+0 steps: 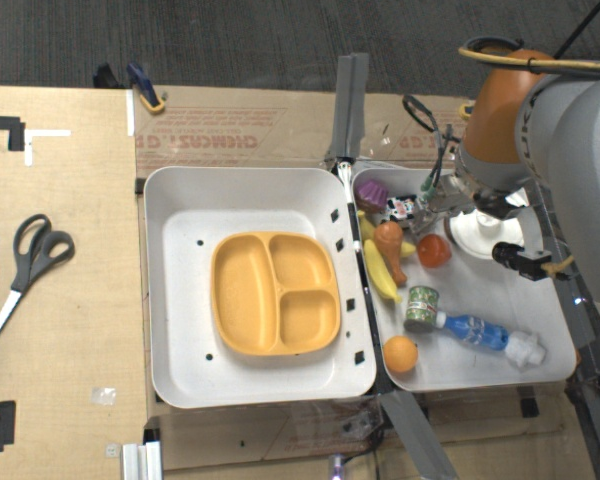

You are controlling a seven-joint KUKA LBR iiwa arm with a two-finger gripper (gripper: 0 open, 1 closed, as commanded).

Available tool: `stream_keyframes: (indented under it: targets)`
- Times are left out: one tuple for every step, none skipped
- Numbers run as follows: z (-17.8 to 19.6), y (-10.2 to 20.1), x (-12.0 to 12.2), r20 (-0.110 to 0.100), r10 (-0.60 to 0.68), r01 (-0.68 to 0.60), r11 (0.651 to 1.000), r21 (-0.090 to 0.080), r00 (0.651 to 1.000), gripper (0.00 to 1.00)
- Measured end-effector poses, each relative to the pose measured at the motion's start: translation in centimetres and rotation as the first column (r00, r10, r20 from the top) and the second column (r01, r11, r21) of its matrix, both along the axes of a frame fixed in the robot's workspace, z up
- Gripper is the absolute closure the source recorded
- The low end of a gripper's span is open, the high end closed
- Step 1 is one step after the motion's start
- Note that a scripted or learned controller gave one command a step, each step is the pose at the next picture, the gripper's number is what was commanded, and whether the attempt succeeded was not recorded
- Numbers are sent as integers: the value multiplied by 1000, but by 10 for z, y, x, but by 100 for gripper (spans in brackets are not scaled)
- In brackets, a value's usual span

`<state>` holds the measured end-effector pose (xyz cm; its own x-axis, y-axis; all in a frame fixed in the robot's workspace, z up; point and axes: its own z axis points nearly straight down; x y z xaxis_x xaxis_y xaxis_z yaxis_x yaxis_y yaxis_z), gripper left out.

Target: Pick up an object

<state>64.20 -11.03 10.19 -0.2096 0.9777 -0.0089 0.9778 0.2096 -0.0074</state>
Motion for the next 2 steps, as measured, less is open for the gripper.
stream_keyframes:
  targets:
    - [166,-20,17,7,-195,195,981,8,981,100]
    - [21,0,21,21,-230,230,973,8,973,100]
